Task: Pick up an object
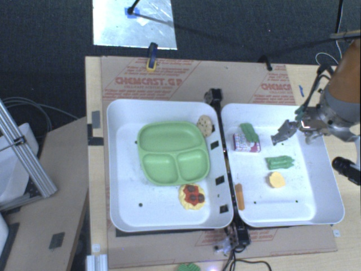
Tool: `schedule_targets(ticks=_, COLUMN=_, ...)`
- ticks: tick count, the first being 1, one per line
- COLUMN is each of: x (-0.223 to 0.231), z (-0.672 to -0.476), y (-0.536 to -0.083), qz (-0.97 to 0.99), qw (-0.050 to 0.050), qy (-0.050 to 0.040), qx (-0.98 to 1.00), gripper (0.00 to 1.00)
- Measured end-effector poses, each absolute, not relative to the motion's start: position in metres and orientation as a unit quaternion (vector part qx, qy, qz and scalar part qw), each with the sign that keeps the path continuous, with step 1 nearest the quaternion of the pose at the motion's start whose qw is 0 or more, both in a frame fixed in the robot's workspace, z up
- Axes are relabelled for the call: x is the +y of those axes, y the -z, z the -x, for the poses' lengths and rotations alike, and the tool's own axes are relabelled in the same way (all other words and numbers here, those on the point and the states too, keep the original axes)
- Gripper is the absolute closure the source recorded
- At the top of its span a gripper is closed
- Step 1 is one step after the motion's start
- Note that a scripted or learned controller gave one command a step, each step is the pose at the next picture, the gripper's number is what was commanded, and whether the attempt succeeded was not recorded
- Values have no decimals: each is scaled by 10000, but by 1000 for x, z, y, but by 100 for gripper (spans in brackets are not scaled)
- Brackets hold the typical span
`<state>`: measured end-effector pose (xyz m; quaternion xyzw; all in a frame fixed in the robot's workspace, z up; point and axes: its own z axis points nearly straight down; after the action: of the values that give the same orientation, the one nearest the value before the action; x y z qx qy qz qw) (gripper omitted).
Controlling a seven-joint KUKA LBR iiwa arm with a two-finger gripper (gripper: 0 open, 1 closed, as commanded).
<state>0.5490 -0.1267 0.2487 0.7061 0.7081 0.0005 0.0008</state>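
My gripper (281, 134) hangs over the upper right part of the right bin (321, 208), with the arm coming in from the right. Just below it lies a green pea pod (280, 162). Left of it, a small pink and white box (246, 145) lies with a green piece (248, 132) on top. A yellow round piece (276, 180) sits below the pod. An orange stick (240, 196) lies by the bin's left wall. Nothing shows held in the gripper.
The left bin (121, 168) holds a green divided plate (173, 152), a cookie (205, 125) by its upper right corner and a small pizza toy (192, 196) below it. A black divider (223, 168) runs between the bins.
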Motion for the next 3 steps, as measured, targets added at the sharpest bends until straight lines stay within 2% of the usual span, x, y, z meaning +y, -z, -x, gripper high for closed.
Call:
schedule_targets(ticks=1, x=-162, z=-538, y=-186, qz=-7080, qw=-11, qy=15, qx=7062, gripper=0)
schedule_targets(ticks=2, x=-167, z=-559, y=-80, qz=-7067, qw=6, qy=1, qx=7076, gripper=0)
schedule_targets(ticks=3, x=-112, z=-545, y=-84, qz=-7048, qw=-17, qy=-7, qx=7094, gripper=0)
